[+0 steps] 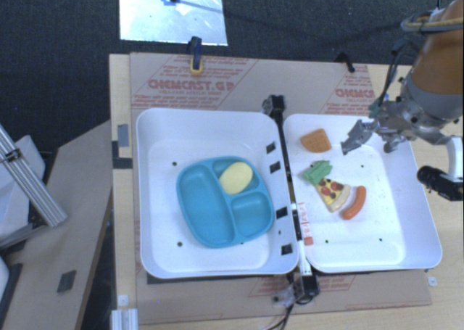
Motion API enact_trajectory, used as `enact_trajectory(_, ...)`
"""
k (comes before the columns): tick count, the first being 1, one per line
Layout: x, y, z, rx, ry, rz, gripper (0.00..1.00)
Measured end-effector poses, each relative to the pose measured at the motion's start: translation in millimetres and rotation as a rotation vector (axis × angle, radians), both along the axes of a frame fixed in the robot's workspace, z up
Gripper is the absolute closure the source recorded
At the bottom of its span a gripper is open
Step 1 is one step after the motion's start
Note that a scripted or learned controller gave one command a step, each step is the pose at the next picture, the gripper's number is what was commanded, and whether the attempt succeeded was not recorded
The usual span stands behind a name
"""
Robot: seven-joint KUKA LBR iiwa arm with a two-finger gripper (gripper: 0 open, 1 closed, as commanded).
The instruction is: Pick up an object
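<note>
In the right bin [406,249] lie an orange-brown toast piece [316,140], a green leafy piece [317,171], a pizza slice [333,193] and an orange-red sausage [354,203]. My gripper [373,140] hangs over the back of that bin, to the right of the toast and above the sausage in the picture. Its two grey fingers [354,138] stand apart, open, with nothing between them. The arm comes in from the right edge.
The left bin [159,198] holds a blue divided plate [210,212] with a yellow lemon-like object [235,177] in its upper compartment. A black divider rail [285,183] runs between the bins. Bare white floor shows at the front and right of the right bin.
</note>
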State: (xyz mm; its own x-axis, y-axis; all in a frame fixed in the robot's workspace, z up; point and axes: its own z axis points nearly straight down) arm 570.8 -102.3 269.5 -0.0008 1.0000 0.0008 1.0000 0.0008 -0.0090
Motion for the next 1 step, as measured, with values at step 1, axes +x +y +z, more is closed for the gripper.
enact_trajectory(1,1.8,0.1,5.7,-0.001,-0.010,0.002,0.00)
